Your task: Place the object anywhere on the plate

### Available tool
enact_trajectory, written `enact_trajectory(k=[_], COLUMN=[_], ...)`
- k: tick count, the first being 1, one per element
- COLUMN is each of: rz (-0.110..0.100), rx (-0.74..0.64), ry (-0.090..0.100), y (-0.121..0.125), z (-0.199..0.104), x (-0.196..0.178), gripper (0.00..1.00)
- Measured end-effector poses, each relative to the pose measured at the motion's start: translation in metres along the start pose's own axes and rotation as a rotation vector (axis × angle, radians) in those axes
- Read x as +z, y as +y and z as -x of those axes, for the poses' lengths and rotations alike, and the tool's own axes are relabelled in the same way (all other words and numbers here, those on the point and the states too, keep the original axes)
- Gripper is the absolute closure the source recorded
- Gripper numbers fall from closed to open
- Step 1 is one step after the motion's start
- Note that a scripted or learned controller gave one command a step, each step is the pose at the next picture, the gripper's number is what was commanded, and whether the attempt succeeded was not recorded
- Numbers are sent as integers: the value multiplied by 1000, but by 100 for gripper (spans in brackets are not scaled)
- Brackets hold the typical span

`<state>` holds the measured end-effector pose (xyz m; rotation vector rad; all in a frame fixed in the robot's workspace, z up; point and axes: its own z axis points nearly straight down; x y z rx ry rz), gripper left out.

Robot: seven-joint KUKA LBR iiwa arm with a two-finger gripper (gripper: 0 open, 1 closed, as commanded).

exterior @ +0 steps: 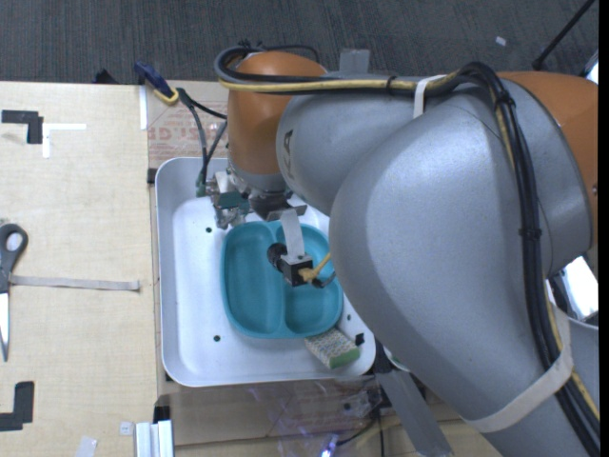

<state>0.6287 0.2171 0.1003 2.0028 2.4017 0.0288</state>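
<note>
Teal plate [252,293] serves as the landmark. The grey arm [428,236] looms over the plate's right side and hides that part. The white bin [186,284] holds the plate, which lies against the bin's right half. A small pale block with a green face [333,350] sits off the plate, just beside its lower right edge. The gripper [228,208] hangs at the plate's upper left edge; whether it is open or closed cannot be told.
</note>
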Motion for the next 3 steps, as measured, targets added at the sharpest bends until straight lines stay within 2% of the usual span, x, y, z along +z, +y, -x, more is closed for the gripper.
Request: enact_trajectory(k=[1, 2, 3], rz=[-23, -22, -26], rx=[168, -86, -310], ry=[-5, -3, 2], y=[31, 24, -81], z=[-1, 58, 36], x=[9, -117, -96], gripper=[100, 100, 100])
